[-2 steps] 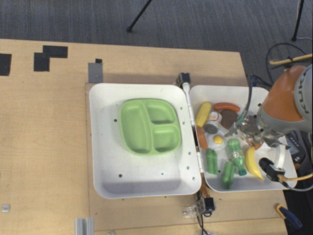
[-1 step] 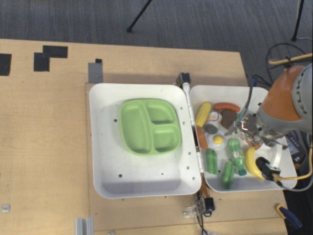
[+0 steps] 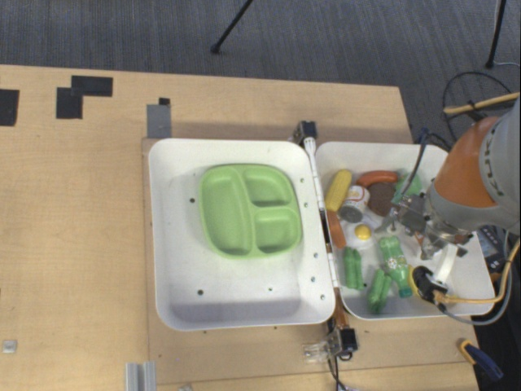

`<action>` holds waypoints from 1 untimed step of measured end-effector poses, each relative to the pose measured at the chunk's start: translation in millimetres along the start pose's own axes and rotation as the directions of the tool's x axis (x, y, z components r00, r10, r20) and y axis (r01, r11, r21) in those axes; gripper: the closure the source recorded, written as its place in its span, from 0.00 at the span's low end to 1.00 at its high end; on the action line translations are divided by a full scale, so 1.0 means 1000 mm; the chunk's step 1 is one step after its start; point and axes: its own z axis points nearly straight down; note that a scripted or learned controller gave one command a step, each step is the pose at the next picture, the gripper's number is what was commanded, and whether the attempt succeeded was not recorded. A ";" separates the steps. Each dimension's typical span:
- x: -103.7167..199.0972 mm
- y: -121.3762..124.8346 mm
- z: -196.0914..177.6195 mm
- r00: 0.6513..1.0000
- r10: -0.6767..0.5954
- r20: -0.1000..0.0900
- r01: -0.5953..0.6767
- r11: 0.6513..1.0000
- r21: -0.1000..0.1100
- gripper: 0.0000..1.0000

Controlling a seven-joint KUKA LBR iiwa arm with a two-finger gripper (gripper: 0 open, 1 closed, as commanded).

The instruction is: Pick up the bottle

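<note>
A green bottle (image 3: 393, 261) with a pale label lies in the right white bin (image 3: 472, 287), near its middle. My gripper (image 3: 409, 228) hangs low over that bin, just above and to the right of the bottle's upper end. The grey arm with its orange band (image 3: 462, 173) reaches in from the right. The wrist body hides the bin floor under it, and I cannot make out anything held.
The right bin also holds two more green pieces (image 3: 352, 267) (image 3: 378, 292), a yellow piece (image 3: 338, 187), a red sausage (image 3: 376, 177), a brown lump (image 3: 381, 199), a grey can (image 3: 352, 213) and a small yellow ball (image 3: 362, 233). A green divided plate (image 3: 248, 210) lies in the left bin (image 3: 175, 300).
</note>
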 end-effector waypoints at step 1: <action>0.001 0.001 -0.010 1.000 -0.004 -0.001 0.004 1.000 -0.001 1.00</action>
